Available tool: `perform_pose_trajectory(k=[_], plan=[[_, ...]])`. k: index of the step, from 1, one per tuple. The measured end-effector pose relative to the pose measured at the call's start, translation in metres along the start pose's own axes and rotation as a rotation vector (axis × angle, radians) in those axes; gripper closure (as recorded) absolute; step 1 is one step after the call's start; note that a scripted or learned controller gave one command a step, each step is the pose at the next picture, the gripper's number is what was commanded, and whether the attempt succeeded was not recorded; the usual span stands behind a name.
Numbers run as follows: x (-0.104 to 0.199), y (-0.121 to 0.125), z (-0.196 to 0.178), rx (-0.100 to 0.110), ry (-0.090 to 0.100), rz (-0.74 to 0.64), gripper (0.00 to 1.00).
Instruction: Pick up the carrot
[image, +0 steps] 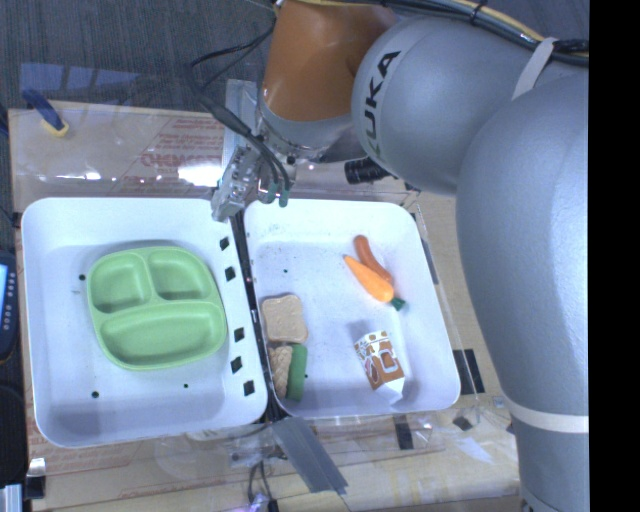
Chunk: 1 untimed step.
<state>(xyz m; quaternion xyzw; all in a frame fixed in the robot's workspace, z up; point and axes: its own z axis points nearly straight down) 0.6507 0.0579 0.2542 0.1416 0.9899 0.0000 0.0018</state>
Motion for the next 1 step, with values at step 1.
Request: perform_pose_trajectory(k=[1], plan=[[0.0095, 0.0303, -0.0006, -0.001, -0.001, -0.007, 1.00]])
